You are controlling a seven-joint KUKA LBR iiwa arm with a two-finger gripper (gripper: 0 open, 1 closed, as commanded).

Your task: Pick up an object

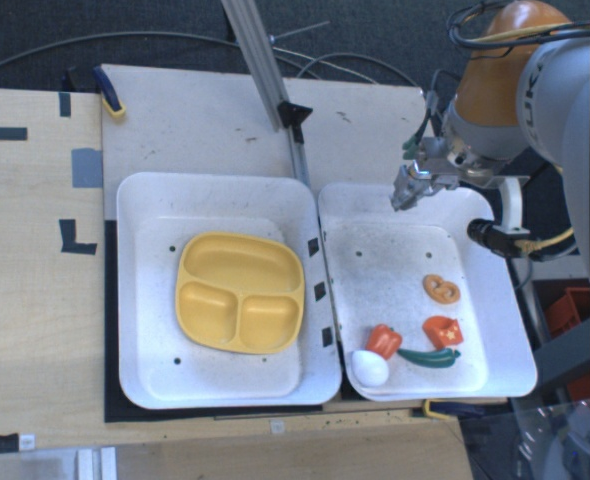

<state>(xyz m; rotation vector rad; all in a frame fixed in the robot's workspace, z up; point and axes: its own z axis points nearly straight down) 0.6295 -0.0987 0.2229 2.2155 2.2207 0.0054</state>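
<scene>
In the right bin (375,218) lie a brown pretzel (440,289), a red-orange pepper piece (443,331), a green chili (430,357), a small red pepper (383,341) and a white egg (369,369), all near the bin's front right. My gripper (405,194) hangs over the bin's back edge, well away from those objects, with nothing seen between its fingers.
The left bin (145,208) holds a yellow divided plate (240,291). A grey metal pole (260,53) slants down to the gap between the bins. Cables run behind the bench. A blue and yellow clamp (110,93) sits at the back left.
</scene>
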